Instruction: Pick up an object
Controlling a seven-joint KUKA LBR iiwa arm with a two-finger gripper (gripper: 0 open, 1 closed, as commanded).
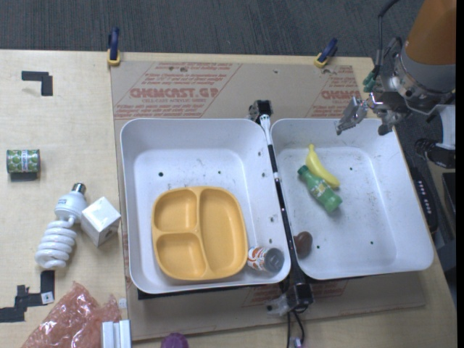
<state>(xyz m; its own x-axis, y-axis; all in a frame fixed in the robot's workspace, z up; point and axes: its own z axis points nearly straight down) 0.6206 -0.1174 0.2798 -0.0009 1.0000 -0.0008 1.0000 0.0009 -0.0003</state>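
End effector above right bin far rim, empty, grip state indeterminate. Risk: banana touching green bottle; descent may nudge both, miss grasp.

Both bins are plain white with little dark specks, the left bin carrying a mustard-yellow divided tray and a small can with an orange-and-white label and a grey lid. Over in the right bin there's a bright yellow banana, a green bottle with a patterned label, and a dark brown roundish lump. The arm is orange up top with grey below, and the board under the bins is tan cardboard with red print.
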